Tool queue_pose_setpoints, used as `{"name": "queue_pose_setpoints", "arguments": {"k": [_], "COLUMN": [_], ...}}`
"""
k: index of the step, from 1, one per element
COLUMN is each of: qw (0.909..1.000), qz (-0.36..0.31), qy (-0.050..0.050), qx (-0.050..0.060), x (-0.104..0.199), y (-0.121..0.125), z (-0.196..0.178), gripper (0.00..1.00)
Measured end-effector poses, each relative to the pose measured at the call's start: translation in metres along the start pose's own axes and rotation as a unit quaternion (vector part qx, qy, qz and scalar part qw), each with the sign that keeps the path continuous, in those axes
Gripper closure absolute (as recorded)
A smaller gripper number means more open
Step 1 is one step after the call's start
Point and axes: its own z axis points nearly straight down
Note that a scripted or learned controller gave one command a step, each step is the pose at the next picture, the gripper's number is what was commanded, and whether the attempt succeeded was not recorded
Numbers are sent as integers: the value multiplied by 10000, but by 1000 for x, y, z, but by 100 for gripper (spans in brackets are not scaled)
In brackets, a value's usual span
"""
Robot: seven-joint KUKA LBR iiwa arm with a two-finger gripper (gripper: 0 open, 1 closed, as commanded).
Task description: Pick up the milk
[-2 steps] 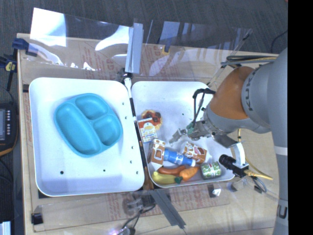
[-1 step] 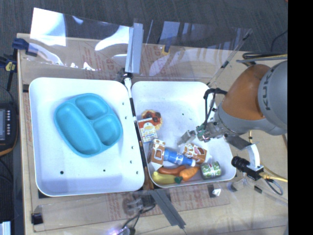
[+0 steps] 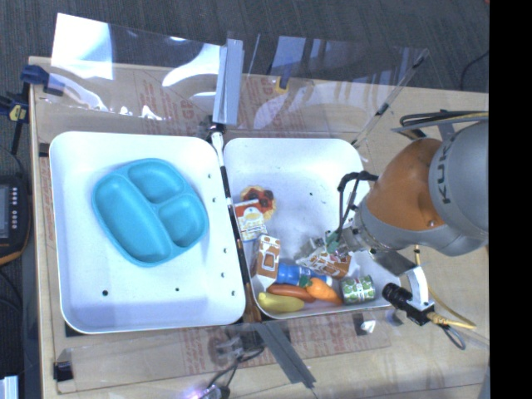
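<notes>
The right bin (image 3: 291, 152) holds a heap of toy food along its near side. A small white carton with a red-orange label (image 3: 252, 219), which looks like the milk, lies near the bin's left wall. A brown-and-white carton (image 3: 268, 256) lies just below it. My gripper (image 3: 334, 244) is low at the bin's right side, right above a flat brown-and-white box (image 3: 331, 263). It is well to the right of both cartons. The wrist hides what is between its tips.
A blue divided plate (image 3: 150, 210) fills the middle of the left bin (image 3: 83, 306). Around the gripper lie a green can (image 3: 358, 290), an orange carrot (image 3: 320, 289), a red sausage (image 3: 287, 290), a banana (image 3: 280, 303), a blue piece (image 3: 293, 273) and a brown pastry (image 3: 258, 197).
</notes>
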Motion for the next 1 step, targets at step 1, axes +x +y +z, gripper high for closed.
{"name": "queue_pose_setpoints", "arguments": {"k": [1], "qw": [10000], "qz": [-39], "qy": [4], "qx": [-19], "x": [0], "y": [3], "z": [-13], "gripper": [100]}}
